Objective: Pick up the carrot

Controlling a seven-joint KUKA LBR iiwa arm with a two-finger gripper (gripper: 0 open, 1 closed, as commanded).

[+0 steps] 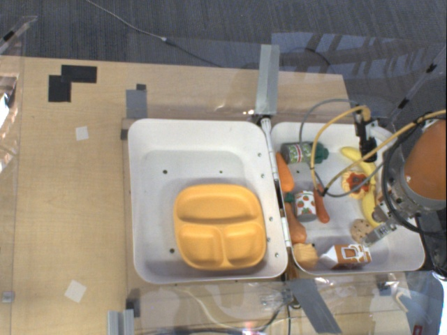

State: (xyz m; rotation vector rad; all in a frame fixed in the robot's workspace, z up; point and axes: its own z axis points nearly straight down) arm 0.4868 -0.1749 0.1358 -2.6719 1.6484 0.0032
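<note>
Robot arm [419,180] over the right bin [412,260] of toy food.
The carrot [285,174] lies along that bin's left wall, apart from the gripper [377,230], whose finger state I cannot tell.

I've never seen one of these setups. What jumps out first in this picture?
A big yellow divided tray sits alone in the left bin. The right bin is crowded with toy food, an orange carrot lying along its left wall. The grey arm hangs over that bin's right side.
</note>
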